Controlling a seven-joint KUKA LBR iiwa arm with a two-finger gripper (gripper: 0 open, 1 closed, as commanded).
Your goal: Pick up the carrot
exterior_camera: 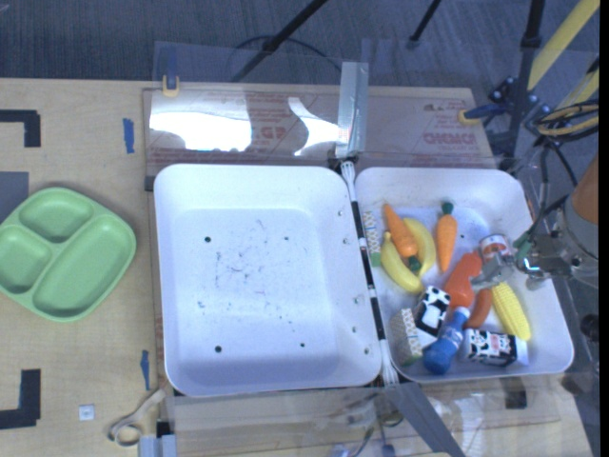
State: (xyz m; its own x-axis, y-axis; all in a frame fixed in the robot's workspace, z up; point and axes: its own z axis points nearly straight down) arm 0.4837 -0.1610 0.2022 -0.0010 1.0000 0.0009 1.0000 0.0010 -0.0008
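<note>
1. The carrot (445,230) is seen as a small orange cone with a dark green tip at its upper end, standing nearly upright in the frame and tapering downward.
2. It is found in the right bin (544,343), in the right half of the frame, just to the right of a banana (411,255) and above a red-orange piece (462,277).
3. Two white bins are counted on the surface (67,127): the left bin (186,187) at the centre of the frame and the right one beside it, their inner edges touching.
4. One carrot is counted, with one banana, one ear of corn (510,311), one blue bottle (445,344) and two black-and-white cow-patterned items (435,307).
5. A second orange piece (400,233) is seen lying across the banana; what it is cannot be told.
6. One green divided plate (63,251) is placed at the left edge of the frame, well apart from both bins.
7. The end effector (499,267) is seen at the right side of the right bin, near the red-orange piece and apart from the carrot; whether it is released or clenched cannot be told.
</note>
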